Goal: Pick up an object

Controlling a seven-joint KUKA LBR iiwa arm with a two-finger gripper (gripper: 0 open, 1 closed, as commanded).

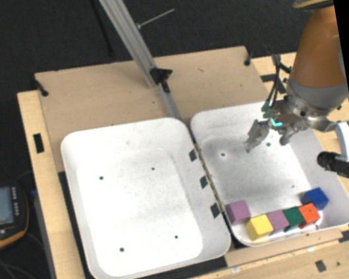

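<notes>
step: approach, nothing held | gripper (264,134) over far part of right bin (226,126), fingers spread, bare | blocks (279,218) clustered along bin's near edge, well apart from gripper | next: travel nearward, descend over one block

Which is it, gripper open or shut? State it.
Open: the gripper hangs above the right bin, its two fingers spread with bare bin floor between them and no block held.

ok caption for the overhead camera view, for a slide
KUKA arm's gripper poised over the right bin, with colored blocks clustered along its near edge.
</notes>
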